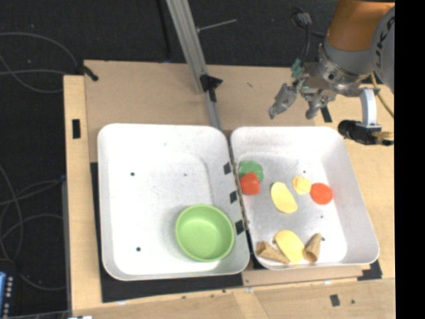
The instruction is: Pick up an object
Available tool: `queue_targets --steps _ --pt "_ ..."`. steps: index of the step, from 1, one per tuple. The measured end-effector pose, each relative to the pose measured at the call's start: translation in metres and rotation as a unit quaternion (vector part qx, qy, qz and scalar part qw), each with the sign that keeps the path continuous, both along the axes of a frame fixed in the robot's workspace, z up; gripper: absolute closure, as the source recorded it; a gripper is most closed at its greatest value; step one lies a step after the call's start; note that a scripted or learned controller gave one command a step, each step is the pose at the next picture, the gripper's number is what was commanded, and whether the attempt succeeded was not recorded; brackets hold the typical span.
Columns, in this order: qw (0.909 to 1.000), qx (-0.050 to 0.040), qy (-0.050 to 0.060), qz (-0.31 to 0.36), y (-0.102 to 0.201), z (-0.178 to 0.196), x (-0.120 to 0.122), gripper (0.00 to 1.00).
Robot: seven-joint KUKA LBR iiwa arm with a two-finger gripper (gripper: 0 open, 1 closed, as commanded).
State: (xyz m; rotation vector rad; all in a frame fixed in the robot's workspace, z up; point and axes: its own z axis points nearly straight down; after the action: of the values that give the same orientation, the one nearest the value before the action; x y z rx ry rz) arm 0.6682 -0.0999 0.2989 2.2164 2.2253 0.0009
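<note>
Nearest the camera, a yellow piece [289, 244] lies between two tan cones [269, 250] along the right bin [332, 145]'s front wall, with small red, yellow and green pieces, perhaps toy food, spread mid-bin. The gripper [297, 104] hangs empty above the far rim, fingers apart. A green bowl [204, 232] sits in the left bin [133, 151].

Glossy white plastic bins [159, 145], matt green bowl [204, 232]

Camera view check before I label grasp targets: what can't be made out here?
- Grey arm: cut off by the top edge.
- Two-finger gripper: small and blurred; finger spacing unclear.
- Green piece and red round piece: touching; overlap unclear.
- Brown cone-shaped pieces in the right white bin: too small to identify.
</note>
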Motion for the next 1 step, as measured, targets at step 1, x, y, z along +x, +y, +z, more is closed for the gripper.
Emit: queue_targets --steps 1 --pt "1.0000 -0.0004 0.000 0.000 -0.0003 0.0000 0.0000 0.00"
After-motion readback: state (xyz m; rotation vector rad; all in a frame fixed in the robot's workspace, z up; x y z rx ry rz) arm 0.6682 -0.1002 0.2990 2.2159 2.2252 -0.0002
